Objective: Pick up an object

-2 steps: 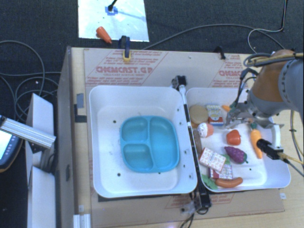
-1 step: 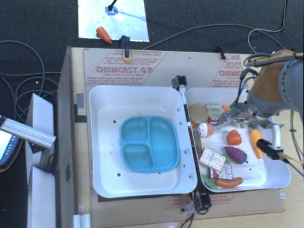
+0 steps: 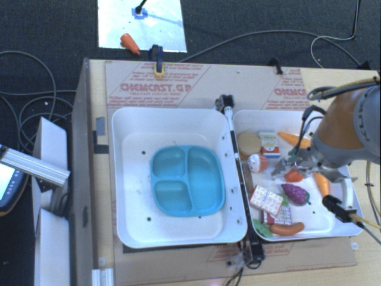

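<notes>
The arm (image 3: 351, 130) is a chunky rounded thing, grey shell with a big orange band wrapped round it above the wrist. Black cables loop off its top side. The metal bits at the working end look silvery, but it's too blurry for detail.
</notes>
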{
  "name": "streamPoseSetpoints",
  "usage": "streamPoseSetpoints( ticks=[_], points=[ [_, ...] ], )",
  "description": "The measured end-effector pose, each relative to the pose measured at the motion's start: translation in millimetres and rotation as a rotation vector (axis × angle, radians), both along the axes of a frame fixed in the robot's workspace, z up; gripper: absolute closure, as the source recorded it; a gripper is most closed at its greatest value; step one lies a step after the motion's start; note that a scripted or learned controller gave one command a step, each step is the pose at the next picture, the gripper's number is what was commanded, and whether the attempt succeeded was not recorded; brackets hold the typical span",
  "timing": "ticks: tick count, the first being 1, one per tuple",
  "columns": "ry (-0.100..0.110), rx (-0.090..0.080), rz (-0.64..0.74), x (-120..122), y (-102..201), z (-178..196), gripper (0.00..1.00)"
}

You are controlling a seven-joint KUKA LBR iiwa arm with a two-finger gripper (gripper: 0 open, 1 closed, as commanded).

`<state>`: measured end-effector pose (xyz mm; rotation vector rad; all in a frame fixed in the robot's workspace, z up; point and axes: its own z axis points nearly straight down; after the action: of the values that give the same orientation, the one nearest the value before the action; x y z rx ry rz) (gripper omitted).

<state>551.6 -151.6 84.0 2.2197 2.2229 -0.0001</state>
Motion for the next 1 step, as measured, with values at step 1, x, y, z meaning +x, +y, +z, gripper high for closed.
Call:
streamPoseSetpoints(
  ticks=[1],
  points=[
    [-0.003,0.0,0.001,0.9,0.0,10.8,1.0]
  ],
)
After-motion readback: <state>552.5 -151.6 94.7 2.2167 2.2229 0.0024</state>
